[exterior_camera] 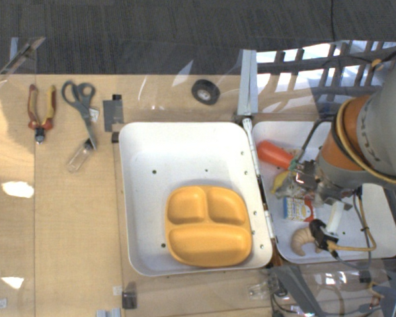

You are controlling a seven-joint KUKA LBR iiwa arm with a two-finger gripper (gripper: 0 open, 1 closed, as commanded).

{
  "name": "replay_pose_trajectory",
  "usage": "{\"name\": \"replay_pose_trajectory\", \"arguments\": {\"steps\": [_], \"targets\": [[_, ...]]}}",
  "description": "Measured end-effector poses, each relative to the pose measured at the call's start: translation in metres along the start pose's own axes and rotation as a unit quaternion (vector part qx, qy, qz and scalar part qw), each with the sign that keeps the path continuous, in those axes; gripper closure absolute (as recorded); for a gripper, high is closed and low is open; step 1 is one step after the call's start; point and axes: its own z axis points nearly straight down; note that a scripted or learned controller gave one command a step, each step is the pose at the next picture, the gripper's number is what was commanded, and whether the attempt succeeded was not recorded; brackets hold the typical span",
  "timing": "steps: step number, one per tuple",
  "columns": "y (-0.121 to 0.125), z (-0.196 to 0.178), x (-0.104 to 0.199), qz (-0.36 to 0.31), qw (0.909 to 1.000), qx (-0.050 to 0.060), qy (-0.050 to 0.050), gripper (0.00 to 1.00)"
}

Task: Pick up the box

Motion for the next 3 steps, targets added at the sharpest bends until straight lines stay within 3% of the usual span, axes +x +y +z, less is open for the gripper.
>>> {"name": "replay_pose_trajectory", "arguments": {"steps": [1,2,3], "targets": [[0.002,-0.011,0.002,-0.005,1.0000,-0.003,0.000,1.00],[0.069,-0.064,0.012,-0.105,0.9944,0.014,-0.003,1.00],[0.069,-0.064,0.012,-0.105,0.9943,0.014,-0.003,0.00]]}}
